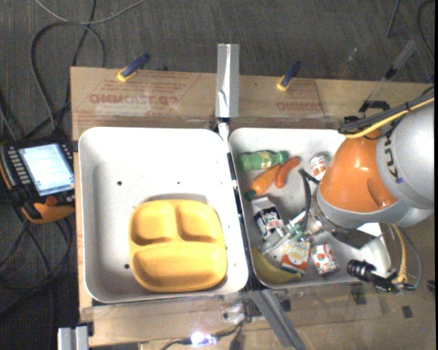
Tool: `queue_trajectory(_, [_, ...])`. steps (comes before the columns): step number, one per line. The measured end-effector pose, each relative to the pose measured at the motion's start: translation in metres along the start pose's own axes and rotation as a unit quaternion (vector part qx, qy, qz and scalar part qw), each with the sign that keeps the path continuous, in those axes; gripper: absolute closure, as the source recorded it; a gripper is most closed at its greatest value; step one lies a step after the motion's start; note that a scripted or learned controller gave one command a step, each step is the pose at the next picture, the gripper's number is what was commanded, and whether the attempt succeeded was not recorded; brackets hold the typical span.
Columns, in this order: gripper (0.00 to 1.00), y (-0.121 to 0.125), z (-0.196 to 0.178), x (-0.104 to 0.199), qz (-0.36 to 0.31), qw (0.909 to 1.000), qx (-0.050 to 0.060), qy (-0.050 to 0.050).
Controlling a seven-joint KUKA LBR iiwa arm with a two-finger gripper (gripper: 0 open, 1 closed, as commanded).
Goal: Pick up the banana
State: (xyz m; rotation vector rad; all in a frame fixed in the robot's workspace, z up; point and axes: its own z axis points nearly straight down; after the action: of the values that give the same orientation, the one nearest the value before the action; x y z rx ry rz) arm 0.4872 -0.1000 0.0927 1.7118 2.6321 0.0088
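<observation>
**Banana not yet lifted; claw low in the right bin**

Grey arm (412, 162), with its orange band, is nearest the lens and is seen reaching in from the right, its bulk covering much of the right bin (242, 195). The claw (296, 232) is lowered among the clutter there, but whether it is apart or together cannot be told, since wrist and wiring hide its tips.

To the left of the claw, well apart from it, the left bin (102, 195) is seen, bearing a yellow divided tray (179, 245). Beyond the claw, toward the far wall, a green bottle (263, 159) and a carrot (274, 175) are laid side by side. Just below the claw, against the near wall, the banana (271, 270) is found, partly covered by a small carton (296, 254); a red can (323, 258) is set just to the right of that.

Nothing is shown gripped, so the pick is judged as not done: the banana remains to be grasped and raised clear of the bin.
</observation>
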Motion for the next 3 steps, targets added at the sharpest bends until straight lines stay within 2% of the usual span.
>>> queue_trajectory(1, [0.00, 0.031, -0.087, -0.003, -0.058, 0.9983, 0.006, 0.001])
queue_trajectory(2, [0.00, -0.021, -0.178, -0.044, -0.140, 0.9902, 0.005, 0.000])
queue_trajectory(3, [0.00, 0.017, -0.141, 0.043, -0.163, 0.9865, 0.006, 0.002])
